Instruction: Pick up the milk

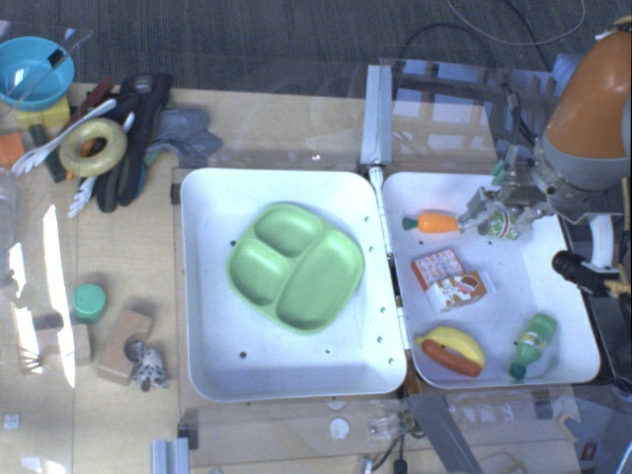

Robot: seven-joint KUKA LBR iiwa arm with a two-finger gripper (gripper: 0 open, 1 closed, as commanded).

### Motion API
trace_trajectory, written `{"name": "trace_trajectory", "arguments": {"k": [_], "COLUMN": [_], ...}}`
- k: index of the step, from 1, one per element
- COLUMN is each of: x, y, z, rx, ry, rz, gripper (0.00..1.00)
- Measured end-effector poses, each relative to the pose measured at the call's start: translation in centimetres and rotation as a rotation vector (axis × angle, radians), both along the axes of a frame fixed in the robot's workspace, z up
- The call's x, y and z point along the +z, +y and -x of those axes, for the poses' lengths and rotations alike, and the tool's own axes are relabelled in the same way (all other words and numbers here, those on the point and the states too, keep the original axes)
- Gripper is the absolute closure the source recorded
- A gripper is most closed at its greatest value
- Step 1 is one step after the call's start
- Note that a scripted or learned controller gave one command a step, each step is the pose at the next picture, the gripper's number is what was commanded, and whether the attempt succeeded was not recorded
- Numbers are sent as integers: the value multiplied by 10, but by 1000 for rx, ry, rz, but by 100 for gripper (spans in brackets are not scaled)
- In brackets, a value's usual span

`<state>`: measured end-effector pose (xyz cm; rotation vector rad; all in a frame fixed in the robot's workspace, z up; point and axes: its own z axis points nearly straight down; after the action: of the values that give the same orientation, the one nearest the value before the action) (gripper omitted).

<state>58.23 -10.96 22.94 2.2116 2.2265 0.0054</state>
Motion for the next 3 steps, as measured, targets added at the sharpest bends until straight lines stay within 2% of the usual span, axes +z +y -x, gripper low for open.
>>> {"name": "trace_trajectory", "arguments": {"k": [1,2,3], "x": [-127,-132,-120], "y": [-6,-32,-31], "z": [34,67,64], "rx": [-130,-7,-3], "ry": [-17,-32,-38], "rz": [1,3,3], "gripper": [0,0,100]}}
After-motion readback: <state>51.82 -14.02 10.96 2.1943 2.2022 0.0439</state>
